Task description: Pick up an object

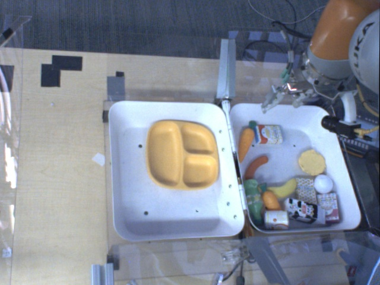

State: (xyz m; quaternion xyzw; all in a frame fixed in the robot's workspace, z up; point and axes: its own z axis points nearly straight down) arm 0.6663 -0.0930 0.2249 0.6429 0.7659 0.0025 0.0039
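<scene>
The gripper [284, 95] hangs over the far rim of the right bin [350, 214], its two thin fingers spread apart with nothing between them. Every pickable object lies nearer the camera than the gripper, inside that bin. Closest to it is a small milk carton [268, 135] with a carrot [245, 145] touching its left side along the bin's left wall; just below them lies a red sausage [256, 166]. A yellow round cookie [312, 161] sits toward the bin's right wall, well apart from the gripper.

The near part of the right bin is crowded: one white ball [323, 184], one banana [285, 188], one green vegetable [254, 196], one small orange piece [271, 200], one can [276, 219], one black-and-white cow-print carton [300, 209], and two small patterned packs whose kind I cannot tell.

The left bin [127, 212] holds a single yellow divided tray [181, 154] with three compartments, set toward its far side, with bare white floor around it. In the right bin, bare floor shows in the middle between the milk carton and the cookie, and along the far wall under the gripper.
</scene>
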